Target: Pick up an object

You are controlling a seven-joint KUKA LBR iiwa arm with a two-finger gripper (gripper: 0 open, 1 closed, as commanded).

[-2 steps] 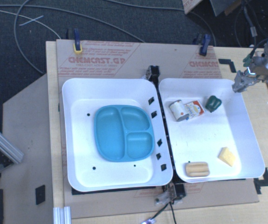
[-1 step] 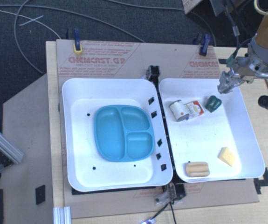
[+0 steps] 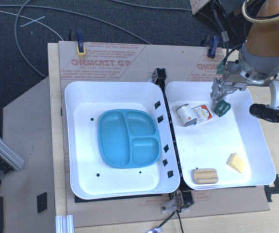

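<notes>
My gripper (image 3: 220, 95) hangs over the back of the right bin (image 3: 258, 144). A small dark green object (image 3: 222, 108) lies right under its tip, touching it or very close to it; I cannot tell which. Just to the left, a small can with a white and red label (image 3: 192, 114) lies on its side. A tan block (image 3: 205, 175) rests near the bin's front edge. A pale yellow wedge (image 3: 236, 162) sits at the front right.
The left bin (image 3: 76, 130) holds a blue divided plate (image 3: 128, 137). A black divider with clips (image 3: 166, 130) runs between the bins. Clamps (image 3: 80, 45) stand at the back of the board, and cables trail over the dark floor behind.
</notes>
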